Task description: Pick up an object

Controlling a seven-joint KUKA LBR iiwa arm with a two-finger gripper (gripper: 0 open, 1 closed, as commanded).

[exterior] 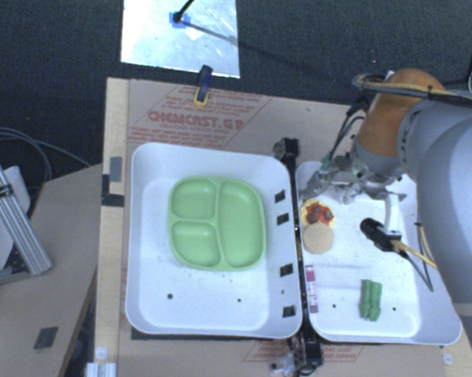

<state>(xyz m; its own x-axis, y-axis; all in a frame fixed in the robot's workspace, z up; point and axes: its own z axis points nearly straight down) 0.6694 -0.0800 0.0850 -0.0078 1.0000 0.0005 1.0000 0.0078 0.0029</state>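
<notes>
Pincer: the pincer [327, 185] sits low over the upper left corner of the right bin [345, 275], at centre-right of the frame. Whether it is wide or narrow cannot be told from this slant, and nothing is seen held in it.
Arm: the arm [434, 150] comes in from the right edge, its orange band at upper right.
Nearest candidate: a red-and-yellow piece [317, 212] lies on the bin floor just below the pincer, near it. Contact cannot be judged.
Second candidate: a tan disc [318, 239] lies just below the red-and-yellow piece, touching it or nearly so.
Third candidate: a green piece [370, 300] lies toward the lower right of the same bin, well apart from the pincer.
Left bin: the left bin [148, 286] holds a green divided plate [217, 223] in its middle, far from the pincer.
Step in hand (judgement): approach or descent onto a target, with no grasp made yet.
Next move calls for (judgement): centring over the red-and-yellow piece, lowering to the floor, closing, then lifting straight up.
Risk (judgement): the disc lies so close that it may be nudged or caught along with the target.
</notes>
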